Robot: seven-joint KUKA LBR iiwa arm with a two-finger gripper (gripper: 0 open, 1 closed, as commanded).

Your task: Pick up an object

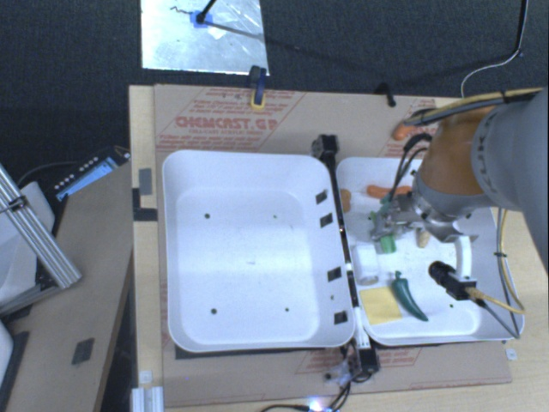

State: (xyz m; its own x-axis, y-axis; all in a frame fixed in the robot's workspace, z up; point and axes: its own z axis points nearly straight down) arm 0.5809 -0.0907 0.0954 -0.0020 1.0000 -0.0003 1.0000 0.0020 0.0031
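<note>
A silvery foil sheet (204,22) lies on the dark floor in the upper left of the frame. Below it a brown cardboard sheet (227,120) with red lettering covers the counter, with a yellow and blue clamp (256,88) on its upper edge.

The left bin (249,256) fills the middle of the frame. A row of black clips (328,221) runs down the seam where it meets the right bin (442,323).

Just right of that seam, a small tan bit (345,198) lies near the right bin's upper left corner. Lower down come a white block (367,262) and, below it, a yellow square pad (382,305) near the bottom rim. An orange stick (378,190) lies towards the top of the bin. A dark green pepper (409,298) lies slanted, touching the pad's right edge.

The grey arm (508,148) enters from the right edge, its orange band (450,157) above the wrist. Its jaws hang over the middle of the right bin, pointing down and left. Whether they are clenched or released cannot be told, since the wrist hides them.

A small green piece (386,245) sits directly at the jaws' lower end, just above the white block. I cannot tell whether it is gripped or only lying beneath them. A pale tan piece (423,239) lies just right of the jaws.
</note>
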